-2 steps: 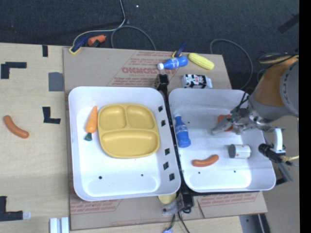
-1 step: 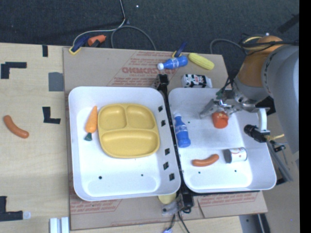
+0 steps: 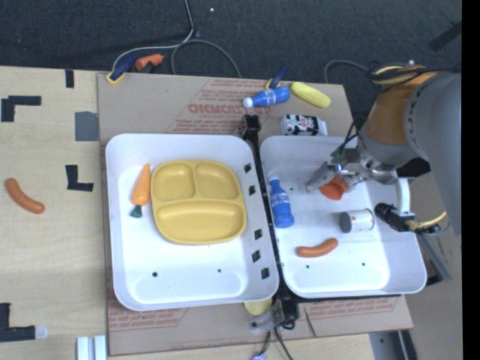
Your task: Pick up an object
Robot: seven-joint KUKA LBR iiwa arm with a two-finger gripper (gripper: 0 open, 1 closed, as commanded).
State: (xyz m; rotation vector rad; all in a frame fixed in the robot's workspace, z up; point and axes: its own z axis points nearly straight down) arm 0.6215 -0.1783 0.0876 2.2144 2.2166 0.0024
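Two white bins sit side by side, and my gripper hangs over the right bin, toward its upper middle. My fingers are spread apart, with an orange-red cup just at their tips; it touches them, but I cannot tell whether it sits between them. At five o'clock from me lies a grey can on its side, and at six o'clock a sausage. At nine o'clock, near the bin's left wall, lies a blue bottle. The left bin holds a yellow tray, with a carrot just beside it at nine o'clock.
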